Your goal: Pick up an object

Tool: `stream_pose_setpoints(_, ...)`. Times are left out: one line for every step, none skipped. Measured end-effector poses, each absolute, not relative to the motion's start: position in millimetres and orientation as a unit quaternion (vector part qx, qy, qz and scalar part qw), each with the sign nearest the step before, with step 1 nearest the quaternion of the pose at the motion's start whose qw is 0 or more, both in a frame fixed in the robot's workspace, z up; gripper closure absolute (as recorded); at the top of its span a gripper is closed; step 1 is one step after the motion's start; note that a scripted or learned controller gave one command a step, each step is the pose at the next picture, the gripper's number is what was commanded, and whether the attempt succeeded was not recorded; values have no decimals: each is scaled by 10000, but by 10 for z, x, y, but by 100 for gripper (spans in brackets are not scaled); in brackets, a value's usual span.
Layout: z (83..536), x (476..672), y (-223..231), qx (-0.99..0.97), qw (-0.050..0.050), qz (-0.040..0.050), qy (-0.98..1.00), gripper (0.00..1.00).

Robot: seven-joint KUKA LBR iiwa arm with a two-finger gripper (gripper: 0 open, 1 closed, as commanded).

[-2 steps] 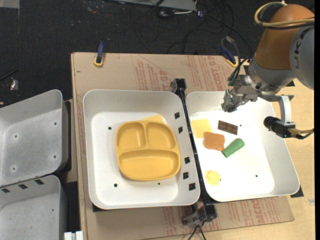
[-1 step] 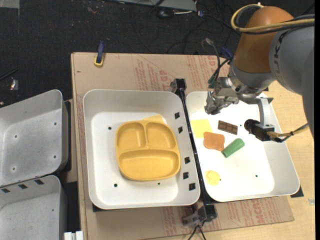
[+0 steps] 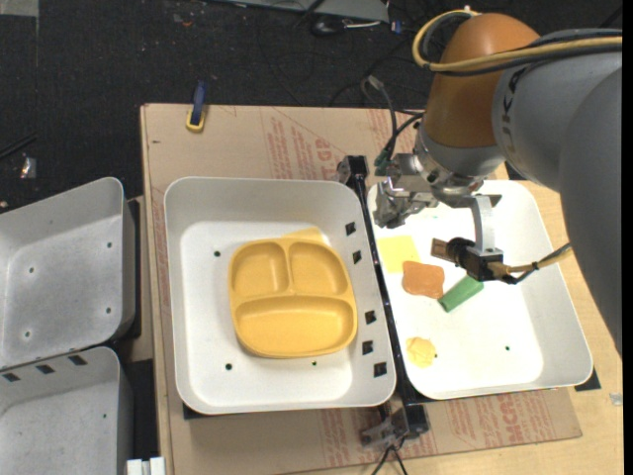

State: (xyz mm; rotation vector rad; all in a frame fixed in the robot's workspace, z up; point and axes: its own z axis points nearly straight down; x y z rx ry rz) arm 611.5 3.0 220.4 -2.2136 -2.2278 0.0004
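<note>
My gripper (image 3: 399, 204) hangs over the far left corner of the right bin (image 3: 554, 364), close to the divider between the bins. Just in front of it lies a flat pale yellow piece (image 3: 397, 254). An orange chunk (image 3: 423, 280) rests beside that piece, and a green block (image 3: 460, 294) lies tilted to its right. A small yellow lump (image 3: 420, 350) sits nearer the bin's front. Nothing can be seen held in the gripper.
The left bin (image 3: 193, 265) holds a yellow divided tray (image 3: 293, 298) in its middle. Black clips (image 3: 370, 317) line the wall between the bins. The grey arm and its orange band (image 3: 475, 77) cover the right bin's far side.
</note>
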Motion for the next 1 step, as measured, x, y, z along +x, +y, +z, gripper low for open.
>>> stream_pose_setpoints(2238, 6204, 556, -7042, -2, -13, -7100, 100)
